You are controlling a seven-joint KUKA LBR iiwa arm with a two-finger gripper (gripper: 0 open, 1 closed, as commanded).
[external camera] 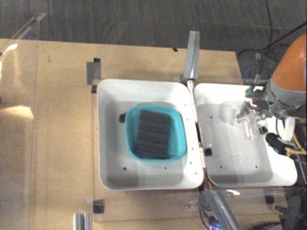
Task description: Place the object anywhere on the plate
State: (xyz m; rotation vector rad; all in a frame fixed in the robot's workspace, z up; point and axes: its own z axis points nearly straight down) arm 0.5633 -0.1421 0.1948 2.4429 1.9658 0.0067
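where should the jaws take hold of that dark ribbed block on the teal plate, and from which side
Probably from straight above, closing across the two long sides of the dark ribbed block. It lies flat in the teal plate, whose raised rim blocks a side approach. Its ribs run across its width, and the long edges look straight and parallel. The gripper is over the right bin.

We see a counter [48, 143] of pale wood under a glossy sheet that throws glare at the frame's left. Both bins [144, 92] look like smooth, slightly shiny white plastic. The teal plate [180, 133] seems glossy plastic; the dark ridged block [153, 133] on it looks matt.
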